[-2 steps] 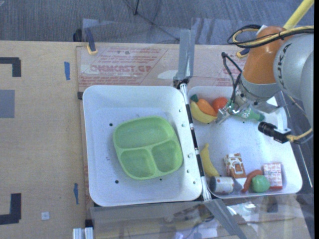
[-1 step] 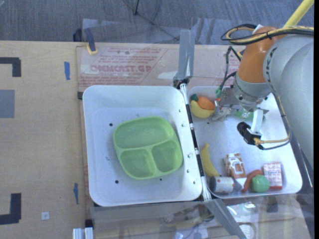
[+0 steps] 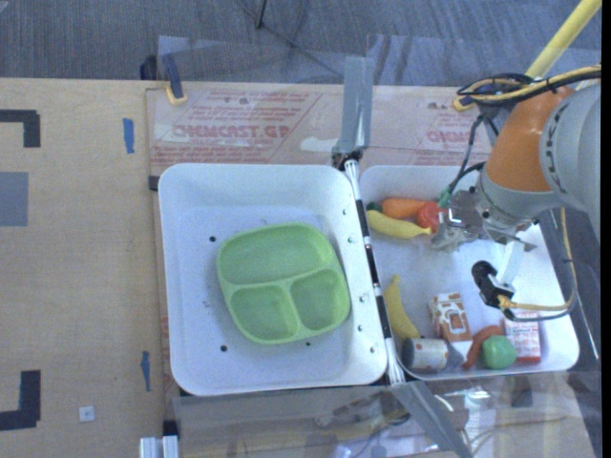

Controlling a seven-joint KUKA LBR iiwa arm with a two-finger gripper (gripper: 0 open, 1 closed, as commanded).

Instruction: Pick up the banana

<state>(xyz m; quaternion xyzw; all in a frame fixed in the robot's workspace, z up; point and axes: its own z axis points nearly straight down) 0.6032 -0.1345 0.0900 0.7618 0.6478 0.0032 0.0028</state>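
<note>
A yellow banana (image 3: 399, 309) lies lengthwise along the left wall of the right bin (image 3: 554, 265), in its lower half. A second long yellow fruit (image 3: 394, 225) lies at the bin's upper left, below an orange carrot (image 3: 405, 206) and touching a small red item (image 3: 428, 217). My gripper (image 3: 449, 233) hangs low over the bin's upper middle, just right of that red item and well above and right of the banana. The grey wrist hides its tips.
The left bin (image 3: 191, 208) bears a green divided plate (image 3: 283, 283). At the right bin's front sit a small orange-white box (image 3: 451, 316), a metal can (image 3: 427, 353), a green ball (image 3: 497, 352), a red pepper (image 3: 477, 343) and a red-white packet (image 3: 523, 340). A black cable end (image 3: 487, 281) dangles from the arm.
</note>
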